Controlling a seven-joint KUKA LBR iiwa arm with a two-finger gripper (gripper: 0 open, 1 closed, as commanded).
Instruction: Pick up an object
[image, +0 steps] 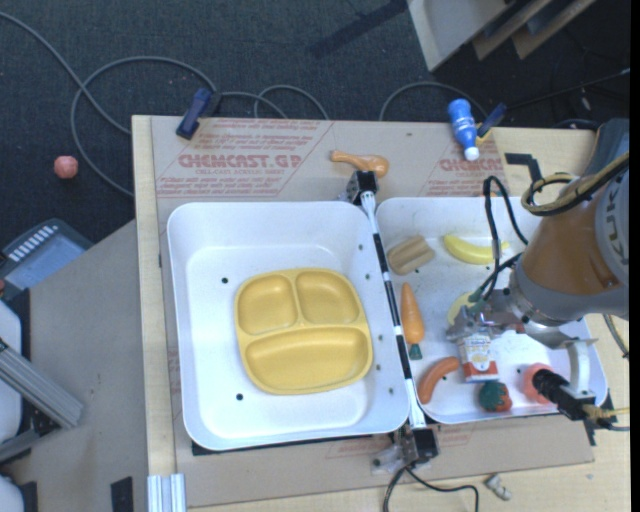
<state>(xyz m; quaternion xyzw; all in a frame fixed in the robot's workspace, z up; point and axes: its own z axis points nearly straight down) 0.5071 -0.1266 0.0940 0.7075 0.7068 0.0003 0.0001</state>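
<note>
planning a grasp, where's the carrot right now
The carrot lies in the right bin, along its left wall, between the tan block and the sausage.

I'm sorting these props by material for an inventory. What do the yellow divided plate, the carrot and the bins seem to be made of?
Yellow divided plate: likely moulded plastic, with an even colour, soft sheen and rounded compartment ridges.
Carrot: probably plastic or rubber toy food, uniformly orange and smooth; which one is unclear.
Bins: seemingly thin formed white plastic, glossy, with rounded corners and a rolled rim.
</note>
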